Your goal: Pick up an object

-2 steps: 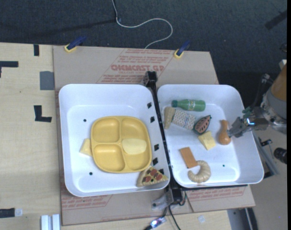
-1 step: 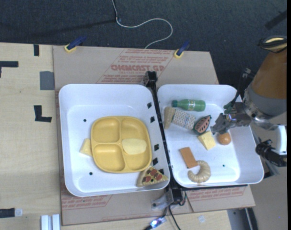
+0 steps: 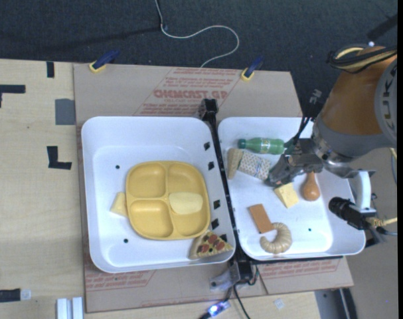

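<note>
My gripper [image 3: 279, 175] hangs low over the middle of the right bin [image 3: 321, 244], at the end of the grey and orange arm coming in from the right. Its tip is just above a yellow cheese cube [image 3: 287, 195] and at the right end of a pale speckled cracker [image 3: 249, 165]. A green bottle [image 3: 261, 145] lies on its side behind it. A small brown pear-shaped piece [image 3: 311, 187] sits to its right. Nearer the front lie an orange-brown rectangular biscuit [image 3: 259, 217] and a curled croissant [image 3: 275, 238]. Nothing shows as held.
The left bin [image 3: 101, 151] holds a yellow divided plate [image 3: 166, 199] with a pale slice [image 3: 186, 203] in one compartment, a yellow wedge [image 3: 117, 204] at its left and a pizza slice [image 3: 211, 245] at the front right. A black divider [image 3: 218, 165] runs between the bins.
</note>
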Controlling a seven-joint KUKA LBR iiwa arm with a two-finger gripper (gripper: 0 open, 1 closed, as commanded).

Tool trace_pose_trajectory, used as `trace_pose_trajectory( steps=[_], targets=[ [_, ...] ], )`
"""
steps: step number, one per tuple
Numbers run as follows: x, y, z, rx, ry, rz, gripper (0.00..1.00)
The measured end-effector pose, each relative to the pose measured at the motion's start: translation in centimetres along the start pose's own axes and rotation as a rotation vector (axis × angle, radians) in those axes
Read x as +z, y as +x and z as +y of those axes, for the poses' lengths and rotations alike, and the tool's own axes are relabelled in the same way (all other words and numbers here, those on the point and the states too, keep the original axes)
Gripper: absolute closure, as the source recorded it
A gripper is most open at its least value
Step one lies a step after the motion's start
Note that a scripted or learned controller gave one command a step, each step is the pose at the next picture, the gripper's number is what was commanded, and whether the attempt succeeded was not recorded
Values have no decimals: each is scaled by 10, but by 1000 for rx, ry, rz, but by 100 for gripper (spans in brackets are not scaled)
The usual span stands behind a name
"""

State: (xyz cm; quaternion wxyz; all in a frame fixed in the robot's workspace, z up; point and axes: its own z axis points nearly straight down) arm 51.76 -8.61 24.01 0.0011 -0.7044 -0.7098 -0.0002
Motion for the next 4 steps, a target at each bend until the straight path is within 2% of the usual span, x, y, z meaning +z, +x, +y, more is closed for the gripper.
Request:
trace_pose_trajectory(
  steps=[1,2,3,4],
  targets=[
    [-3,50,2,0,0,0,100],
    [13,101,-9,2,3,0,100],
    [24,149,-9,2,3,-1,100],
    [7,143,1,5,0,-2,100]
  ],
)
